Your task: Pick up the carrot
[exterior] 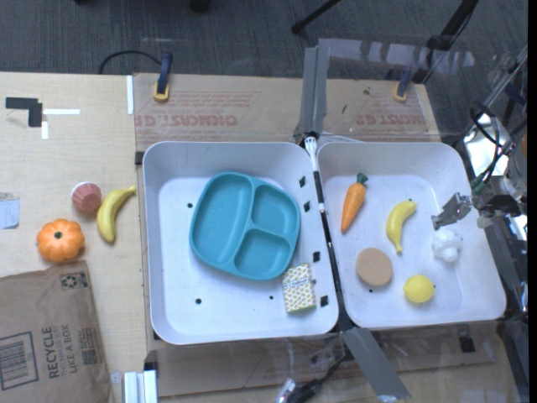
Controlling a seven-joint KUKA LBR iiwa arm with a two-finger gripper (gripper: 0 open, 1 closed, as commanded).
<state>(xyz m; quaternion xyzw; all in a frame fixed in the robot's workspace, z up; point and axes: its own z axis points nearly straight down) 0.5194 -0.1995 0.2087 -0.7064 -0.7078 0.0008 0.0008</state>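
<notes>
Only carrot [353,205] near the right bin's [419,319] left wall.

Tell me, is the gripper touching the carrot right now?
Apart. The camera view shows the gripper near the right bin's right side, with a banana and bare bin floor between it and the carrot.

left bin: teal plate [245,225], small box [299,289] | right bin: banana [399,223], lemon [419,289], tan disc [374,268]
</notes>
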